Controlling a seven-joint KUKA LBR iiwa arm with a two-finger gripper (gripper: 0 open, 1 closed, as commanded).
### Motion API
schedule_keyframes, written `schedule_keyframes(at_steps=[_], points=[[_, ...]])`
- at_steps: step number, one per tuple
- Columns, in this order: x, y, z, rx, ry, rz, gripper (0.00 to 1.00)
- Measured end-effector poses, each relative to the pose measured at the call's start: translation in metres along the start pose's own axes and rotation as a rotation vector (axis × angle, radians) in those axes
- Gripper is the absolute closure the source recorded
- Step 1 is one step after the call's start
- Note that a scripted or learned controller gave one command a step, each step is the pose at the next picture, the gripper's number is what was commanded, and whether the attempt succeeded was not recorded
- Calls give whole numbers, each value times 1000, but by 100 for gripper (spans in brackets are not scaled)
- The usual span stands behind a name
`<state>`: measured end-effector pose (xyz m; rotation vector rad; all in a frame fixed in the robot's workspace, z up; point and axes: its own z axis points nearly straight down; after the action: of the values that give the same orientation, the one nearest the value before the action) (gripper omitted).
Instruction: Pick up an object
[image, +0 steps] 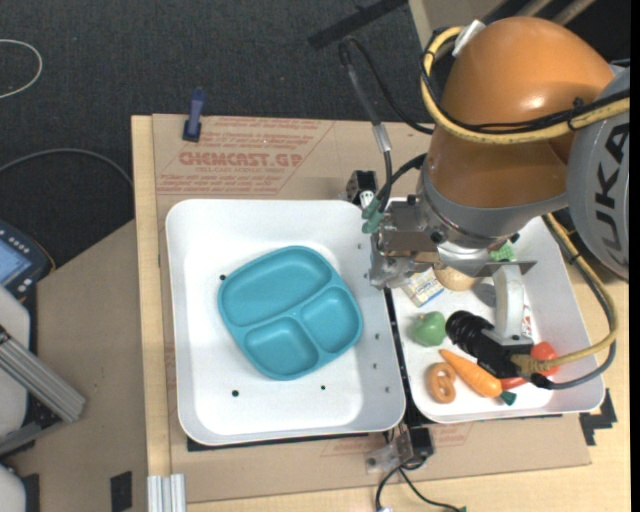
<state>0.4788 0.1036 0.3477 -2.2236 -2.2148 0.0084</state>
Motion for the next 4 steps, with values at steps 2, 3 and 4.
schedule_keyframes(at_steps=[2, 3, 4], points=[[75, 12, -82, -9, 2, -6, 100], [64, -1, -6, 3, -1, -2, 100], [28, -1, 86, 5, -3, 2, 100]])
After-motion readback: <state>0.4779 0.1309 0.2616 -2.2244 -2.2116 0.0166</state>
